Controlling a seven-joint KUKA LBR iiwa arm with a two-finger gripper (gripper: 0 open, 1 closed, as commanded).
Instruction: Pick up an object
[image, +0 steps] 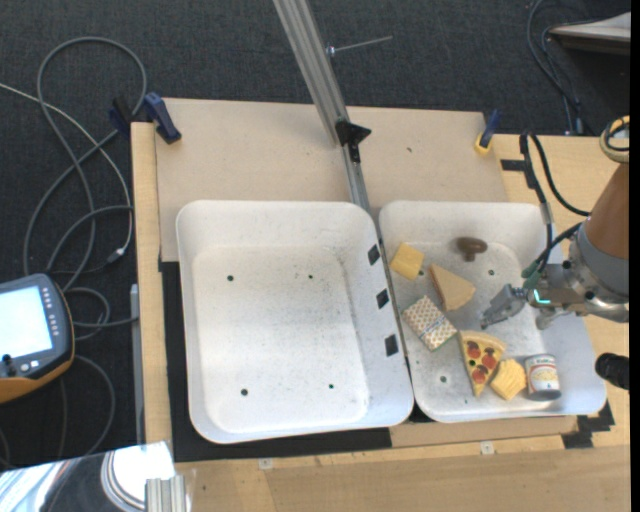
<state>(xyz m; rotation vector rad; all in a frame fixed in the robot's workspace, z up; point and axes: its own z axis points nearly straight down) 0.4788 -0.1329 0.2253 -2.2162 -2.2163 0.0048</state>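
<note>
The right bin (440, 225) holds several small items: a yellow block (407, 261), a tan cheese wedge (453, 289), a brown mushroom-like piece (471, 245), a patterned cracker block (429, 322), a pizza slice (481, 361), a yellow chip-like piece (510, 379) and a small can (543, 376). My gripper (500, 307) hangs over the bin's right-middle, just right of the cheese wedge and above the pizza slice, with nothing visibly between its fingers.
The left bin (200, 240) lies beside the right one. A metal pole (320, 80) slants down to the gap between the bins. The grey arm with its orange band (610, 215) comes in from the right. Cables run along the right side.
</note>
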